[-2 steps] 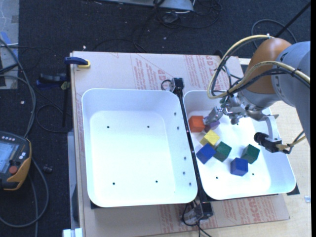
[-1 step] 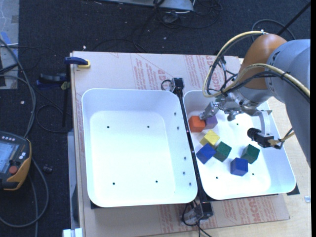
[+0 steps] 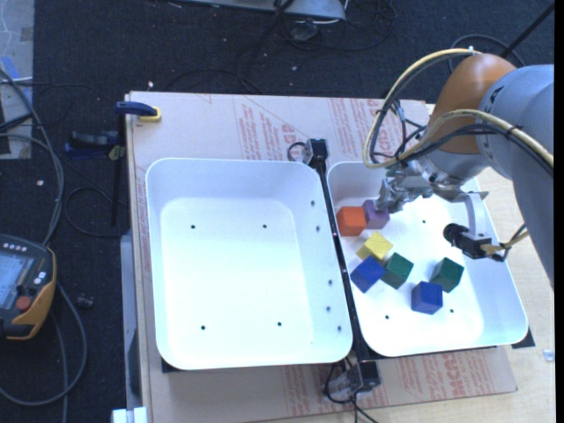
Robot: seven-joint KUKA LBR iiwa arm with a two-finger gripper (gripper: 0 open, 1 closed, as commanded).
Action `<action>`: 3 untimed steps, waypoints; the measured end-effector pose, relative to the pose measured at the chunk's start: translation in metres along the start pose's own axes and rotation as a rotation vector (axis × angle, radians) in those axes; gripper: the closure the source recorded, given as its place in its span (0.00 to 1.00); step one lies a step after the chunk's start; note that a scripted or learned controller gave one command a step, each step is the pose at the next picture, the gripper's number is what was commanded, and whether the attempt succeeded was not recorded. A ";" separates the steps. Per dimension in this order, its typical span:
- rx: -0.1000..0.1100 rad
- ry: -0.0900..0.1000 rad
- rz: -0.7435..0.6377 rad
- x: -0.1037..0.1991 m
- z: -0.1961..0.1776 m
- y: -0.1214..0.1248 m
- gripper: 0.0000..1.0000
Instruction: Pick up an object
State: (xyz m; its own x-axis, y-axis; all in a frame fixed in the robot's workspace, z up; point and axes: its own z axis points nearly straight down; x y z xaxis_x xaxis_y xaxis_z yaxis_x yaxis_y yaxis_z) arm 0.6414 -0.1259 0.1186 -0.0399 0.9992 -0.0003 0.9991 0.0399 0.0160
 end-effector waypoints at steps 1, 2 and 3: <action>0.001 0.000 0.000 0.000 0.000 0.000 0.00; 0.003 -0.002 0.024 0.008 0.010 -0.008 0.00; -0.001 -0.001 0.022 0.009 -0.002 -0.006 1.00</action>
State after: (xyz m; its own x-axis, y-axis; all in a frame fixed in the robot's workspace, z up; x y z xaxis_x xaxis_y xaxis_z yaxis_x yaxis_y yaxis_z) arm 0.6346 -0.1171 0.1209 -0.0180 0.9998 -0.0013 0.9997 0.0181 0.0170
